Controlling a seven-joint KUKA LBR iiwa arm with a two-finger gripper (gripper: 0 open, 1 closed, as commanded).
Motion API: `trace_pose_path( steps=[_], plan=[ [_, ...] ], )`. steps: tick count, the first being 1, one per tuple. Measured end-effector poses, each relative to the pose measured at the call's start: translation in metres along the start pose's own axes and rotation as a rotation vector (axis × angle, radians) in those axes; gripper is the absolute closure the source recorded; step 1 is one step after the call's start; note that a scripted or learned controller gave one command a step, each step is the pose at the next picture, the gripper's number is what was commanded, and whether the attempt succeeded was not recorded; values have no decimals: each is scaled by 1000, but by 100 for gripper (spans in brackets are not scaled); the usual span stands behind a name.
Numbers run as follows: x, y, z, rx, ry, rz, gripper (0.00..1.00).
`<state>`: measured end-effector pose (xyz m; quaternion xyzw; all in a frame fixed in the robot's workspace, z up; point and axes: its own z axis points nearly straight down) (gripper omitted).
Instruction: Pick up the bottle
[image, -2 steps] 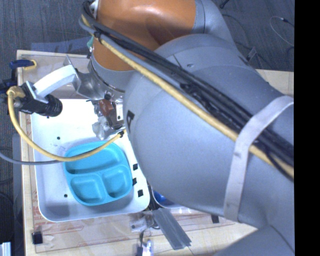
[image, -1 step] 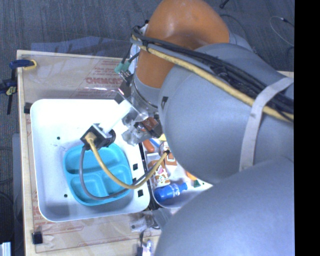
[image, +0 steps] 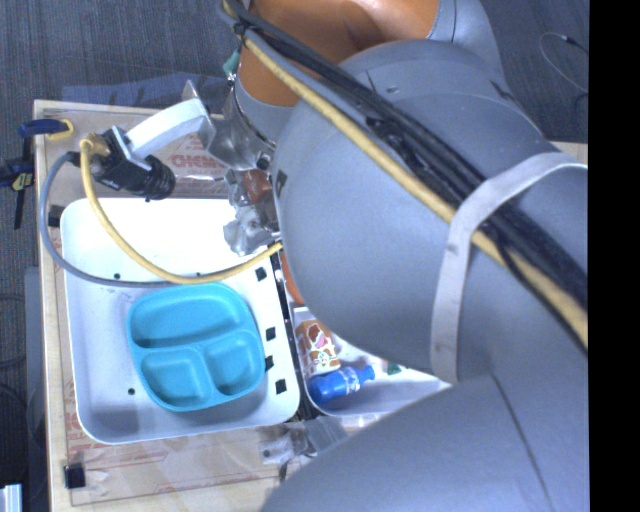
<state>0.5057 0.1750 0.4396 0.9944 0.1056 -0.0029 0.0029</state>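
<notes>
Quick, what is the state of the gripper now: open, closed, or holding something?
Gripper: cannot be told; it sits above the left bin, away from the bottle.

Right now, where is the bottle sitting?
The blue bottle lies on its side in the right bin, near that bin's left wall, just below a printed packet and tucked under the big grey arm.

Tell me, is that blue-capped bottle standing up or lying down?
Lying down. The bottle rests on its side in the right bin, blue cap pointing right, partly hidden under the arm.
</notes>
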Motion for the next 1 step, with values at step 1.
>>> trace_pose_path(
  steps=[1],
  plan=[
    [1,20,1,2,-6,-208,100]
  ],
)
